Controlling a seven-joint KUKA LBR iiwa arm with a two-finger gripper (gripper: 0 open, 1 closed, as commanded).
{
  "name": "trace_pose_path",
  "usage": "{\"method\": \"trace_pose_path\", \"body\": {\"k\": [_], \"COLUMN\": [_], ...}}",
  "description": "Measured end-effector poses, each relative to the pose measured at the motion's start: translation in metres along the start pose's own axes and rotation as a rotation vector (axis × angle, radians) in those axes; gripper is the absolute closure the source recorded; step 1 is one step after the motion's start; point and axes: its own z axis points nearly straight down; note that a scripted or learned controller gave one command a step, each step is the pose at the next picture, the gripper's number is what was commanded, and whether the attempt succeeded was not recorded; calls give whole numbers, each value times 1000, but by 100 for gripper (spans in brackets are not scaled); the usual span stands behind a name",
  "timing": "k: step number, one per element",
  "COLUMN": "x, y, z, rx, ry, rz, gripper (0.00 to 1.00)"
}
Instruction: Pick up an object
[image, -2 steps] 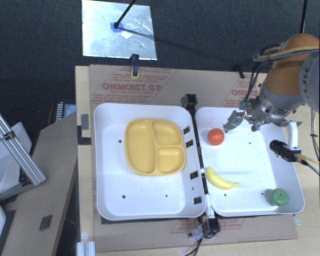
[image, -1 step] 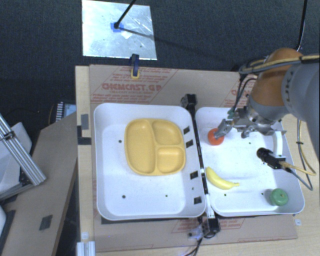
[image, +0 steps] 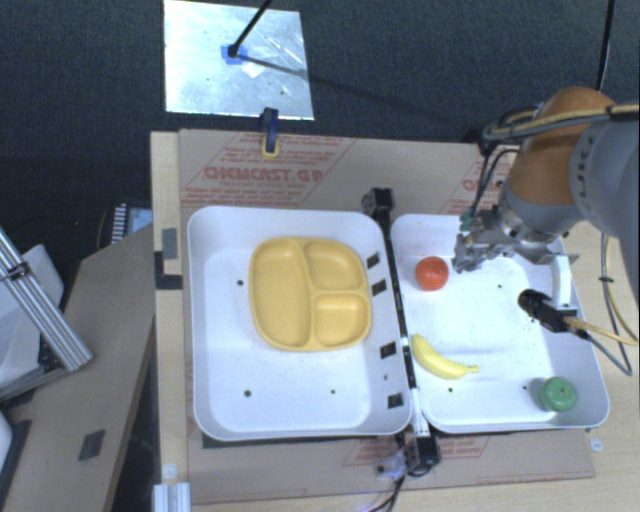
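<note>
My view: brown board (image: 300, 170) over dark carpet (image: 80, 100), carrying two white bins. Left bin (image: 215, 400) holds a yellow divided plate (image: 308, 293). Right bin (image: 500, 410) holds banana (image: 442, 360), red ball (image: 431, 273), green ball (image: 558, 393). Gripper (image: 468, 258) hangs just right of the red ball; spread, I cannot tell.

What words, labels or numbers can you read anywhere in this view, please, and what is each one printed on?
"CHEMCAST GP" in red, on the brown protective sheet behind the left bin.
The same red print recurs across the sheet beside the right bin and along the front edge, but there it is cut off or too small to read.
The yellow tray, tomato and banana bear no lettering.
</note>
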Motion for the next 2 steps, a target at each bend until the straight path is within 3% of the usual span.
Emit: {"method": "trace_pose_path", "body": {"k": [2], "x": [-1], "y": [-4], "z": [-98], "rx": [-3], "ry": [0], "rz": [1], "gripper": [100]}}
